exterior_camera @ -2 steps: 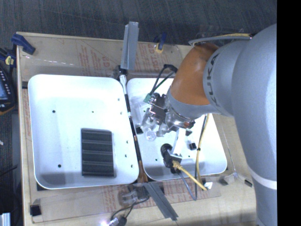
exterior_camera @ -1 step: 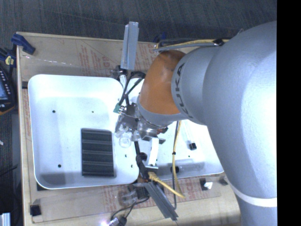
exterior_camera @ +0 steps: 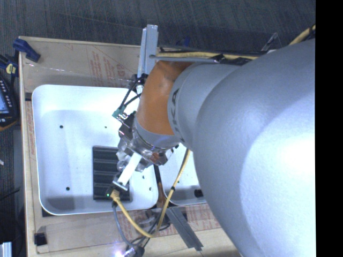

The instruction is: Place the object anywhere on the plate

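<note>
A black ribbed rectangular slab (exterior_camera: 103, 167) lies flat in the left bin (exterior_camera: 59, 143), near its front right corner. My gripper (exterior_camera: 128, 155) hangs just over the slab's right edge, reaching down from the orange-banded wrist (exterior_camera: 155, 108). The wrist and the big grey arm hide the gripper's tips from the camera. Nothing can be seen held at the gripper.
The grey arm (exterior_camera: 252, 143) covers most of the right bin, of which a sliver of front rim (exterior_camera: 185, 198) peeks out. A blue clamp (exterior_camera: 25, 49) sits at the bench's far left corner. A dark device (exterior_camera: 5, 103) lies at the left edge.
</note>
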### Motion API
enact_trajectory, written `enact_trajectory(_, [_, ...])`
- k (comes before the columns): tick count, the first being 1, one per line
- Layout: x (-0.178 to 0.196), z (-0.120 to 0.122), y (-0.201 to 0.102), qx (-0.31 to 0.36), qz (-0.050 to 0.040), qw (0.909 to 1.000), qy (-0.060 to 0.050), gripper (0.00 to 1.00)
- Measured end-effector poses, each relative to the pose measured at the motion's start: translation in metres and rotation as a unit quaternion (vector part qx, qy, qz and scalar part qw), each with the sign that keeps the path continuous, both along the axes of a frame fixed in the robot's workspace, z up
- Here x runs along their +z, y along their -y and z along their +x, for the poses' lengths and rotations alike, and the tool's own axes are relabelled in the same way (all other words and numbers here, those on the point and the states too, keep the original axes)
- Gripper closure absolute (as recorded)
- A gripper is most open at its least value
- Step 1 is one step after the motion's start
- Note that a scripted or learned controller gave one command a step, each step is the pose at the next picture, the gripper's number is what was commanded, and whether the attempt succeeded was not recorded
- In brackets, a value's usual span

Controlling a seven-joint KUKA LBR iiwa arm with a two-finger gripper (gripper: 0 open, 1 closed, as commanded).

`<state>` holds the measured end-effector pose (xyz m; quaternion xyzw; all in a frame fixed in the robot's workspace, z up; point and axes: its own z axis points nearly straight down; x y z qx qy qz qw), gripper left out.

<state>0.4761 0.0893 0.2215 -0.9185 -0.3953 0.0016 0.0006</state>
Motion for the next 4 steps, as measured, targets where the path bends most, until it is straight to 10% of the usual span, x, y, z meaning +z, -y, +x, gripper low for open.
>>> enact_trajectory(1, [0.0, 0.0, 0.0, 0.0, 0.0, 1.0, 0.0, 0.0])
enact_trajectory(2, [-0.111, 0.006, -0.057, -0.014, 0.0024, 0.9998, 0.011, 0.0])
enact_trajectory(3, [-0.118, 0.046, -0.045, -0.3, 0.0045, 0.9539, 0.015, 0.0])
enact_trajectory(4, [-0.114, 0.042, -0.047, -0.296, 0.0014, 0.9553, 0.008, 1.0])
